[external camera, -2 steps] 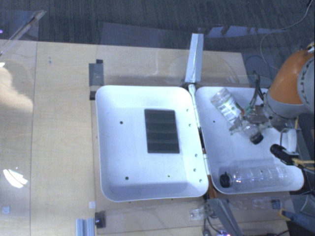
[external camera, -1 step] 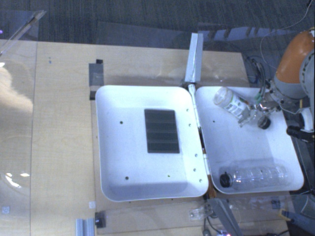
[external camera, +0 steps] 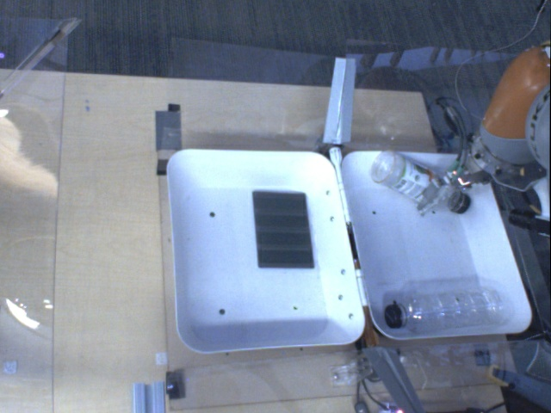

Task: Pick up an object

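A small clear plastic bottle (external camera: 394, 171) lies tilted at the back of the right bin (external camera: 448, 256). My gripper (external camera: 443, 194) is down at that bottle's right end, touching or nearly touching it. A larger clear bottle with a black cap (external camera: 443, 309) lies along the right bin's front wall. A flat black ribbed block (external camera: 283, 229) rests in the middle of the left bin (external camera: 207, 256). The arm's orange band (external camera: 516, 93) is above the right bin's back right corner.
A metal post (external camera: 338, 101) stands at the back between the two bins. Cables and dark hardware (external camera: 448, 119) crowd the bench behind the right bin. Clamps and brackets (external camera: 169, 127) sit at the left bin's corners on the wooden bench.
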You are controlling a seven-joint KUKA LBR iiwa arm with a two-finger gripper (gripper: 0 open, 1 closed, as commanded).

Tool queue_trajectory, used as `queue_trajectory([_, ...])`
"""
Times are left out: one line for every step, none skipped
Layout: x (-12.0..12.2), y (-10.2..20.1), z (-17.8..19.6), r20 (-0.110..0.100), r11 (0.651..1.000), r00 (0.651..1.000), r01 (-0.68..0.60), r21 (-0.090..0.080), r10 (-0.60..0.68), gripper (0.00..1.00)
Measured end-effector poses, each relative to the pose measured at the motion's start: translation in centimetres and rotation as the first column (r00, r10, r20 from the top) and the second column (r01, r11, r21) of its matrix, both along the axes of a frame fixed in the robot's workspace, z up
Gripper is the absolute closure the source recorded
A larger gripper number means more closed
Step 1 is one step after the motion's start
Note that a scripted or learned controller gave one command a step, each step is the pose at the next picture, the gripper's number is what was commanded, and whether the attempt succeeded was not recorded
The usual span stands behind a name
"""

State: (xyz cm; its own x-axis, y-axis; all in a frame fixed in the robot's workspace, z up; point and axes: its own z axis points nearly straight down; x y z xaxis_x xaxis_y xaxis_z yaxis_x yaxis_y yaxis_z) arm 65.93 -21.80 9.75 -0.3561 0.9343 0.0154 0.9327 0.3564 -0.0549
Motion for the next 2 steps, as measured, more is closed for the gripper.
queue_trajectory([0.1,2.9,0.1,0.021,0.999,0.999,-0.040,-0.025,0.041,0.00])
queue_trajectory([0.5,1.7,0.1,-0.001,0.999,0.999,0.047,0.010,-0.047,0.00])
